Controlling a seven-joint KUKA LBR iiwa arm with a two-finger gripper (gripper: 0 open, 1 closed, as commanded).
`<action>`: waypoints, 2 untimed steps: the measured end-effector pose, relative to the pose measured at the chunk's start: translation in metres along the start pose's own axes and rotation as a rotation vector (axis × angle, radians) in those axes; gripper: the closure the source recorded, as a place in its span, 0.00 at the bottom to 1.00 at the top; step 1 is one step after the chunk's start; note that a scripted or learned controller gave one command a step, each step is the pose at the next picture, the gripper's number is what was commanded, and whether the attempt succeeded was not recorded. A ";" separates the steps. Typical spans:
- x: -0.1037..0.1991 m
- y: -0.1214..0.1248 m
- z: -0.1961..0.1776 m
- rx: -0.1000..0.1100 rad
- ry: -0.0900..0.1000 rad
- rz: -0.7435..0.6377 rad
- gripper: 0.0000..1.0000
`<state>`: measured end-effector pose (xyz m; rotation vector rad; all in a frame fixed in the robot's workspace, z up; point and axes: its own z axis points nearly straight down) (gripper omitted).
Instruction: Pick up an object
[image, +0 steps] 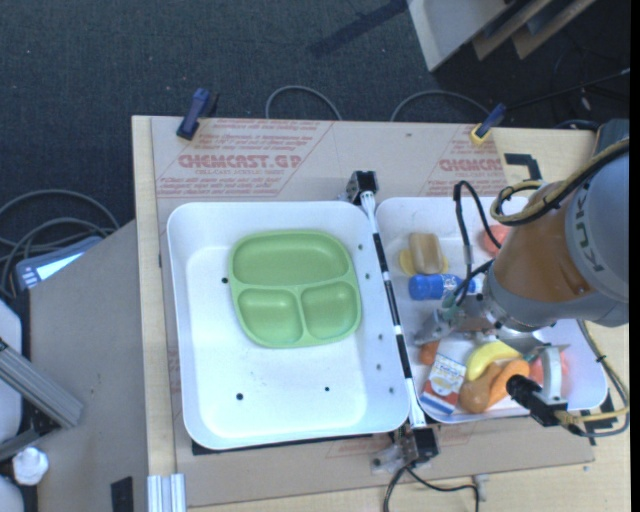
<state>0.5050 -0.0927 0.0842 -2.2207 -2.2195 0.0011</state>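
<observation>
Dark carpet is surrounding the tabletop (160, 300), which is carrying two shallow white bins side by side on a printed cardboard sheet (240, 155), with loose cables curling off past its far edge. I am reaching in from the right, and my pincer (458, 312) is hanging low over the right bin (395, 215), somewhere among the clutter; my own wrist is covering it, so I cannot tell whether it is apart, together or clamped on anything. The left bin (200, 390) is holding a single thing, a green divided plate (295, 285) lying flat with its three compartments facing up. The right bin is holding everything else: a tan block (426, 252) near the far wall, a blue bottle (430, 287) lying on its side just beside it, a toy banana (490, 356), an orange piece (488, 390) touching the banana, a small printed carton (443, 380) near the front wall, and something pinkish (494, 236) half hidden behind my arm. Any of these is serving as the object to pick up, and I am judging the blue bottle the nearest candidate. It is looking light, stiff and smooth, so it is likely to roll or slip; I am thinking the best hold is across its round body at the middle, not at the cap end. The banana is probably hard, light plastic, best taken across its thick middle
</observation>
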 end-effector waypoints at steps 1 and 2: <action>0.000 0.000 -0.010 -0.002 -0.001 0.000 1.00; 0.069 0.019 -0.116 -0.002 0.000 -0.001 1.00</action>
